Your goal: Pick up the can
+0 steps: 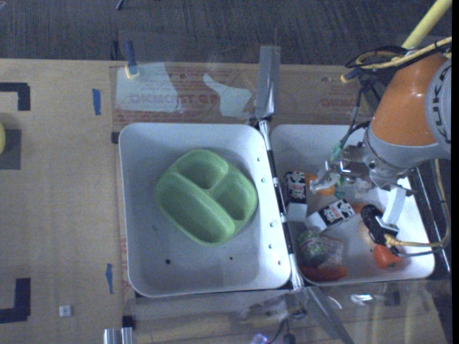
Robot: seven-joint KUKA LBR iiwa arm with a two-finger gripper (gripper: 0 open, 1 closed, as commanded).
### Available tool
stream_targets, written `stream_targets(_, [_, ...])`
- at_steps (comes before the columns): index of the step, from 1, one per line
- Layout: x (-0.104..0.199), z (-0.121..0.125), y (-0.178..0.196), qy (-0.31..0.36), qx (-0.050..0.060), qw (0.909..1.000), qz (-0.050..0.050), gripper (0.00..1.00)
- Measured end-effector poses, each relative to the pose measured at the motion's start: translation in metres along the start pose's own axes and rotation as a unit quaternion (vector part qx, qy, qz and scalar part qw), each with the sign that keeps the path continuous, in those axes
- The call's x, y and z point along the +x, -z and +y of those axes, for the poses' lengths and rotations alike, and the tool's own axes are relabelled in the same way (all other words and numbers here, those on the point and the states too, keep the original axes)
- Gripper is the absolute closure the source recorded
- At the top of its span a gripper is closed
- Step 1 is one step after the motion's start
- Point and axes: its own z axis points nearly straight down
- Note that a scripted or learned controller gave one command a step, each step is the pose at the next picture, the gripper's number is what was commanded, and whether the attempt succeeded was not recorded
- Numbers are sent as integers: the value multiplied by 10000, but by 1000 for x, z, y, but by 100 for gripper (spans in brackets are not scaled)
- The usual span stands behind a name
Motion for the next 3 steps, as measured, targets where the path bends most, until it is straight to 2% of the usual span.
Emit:
stream_targets(1, [52, 94, 23, 92, -7, 10000, -6, 0])
stream_targets(2, [116, 31, 0, 1429, 15, 9897, -1, 0])
stream_targets(3, [186, 85, 7, 2459, -15, 9693, -6, 0])
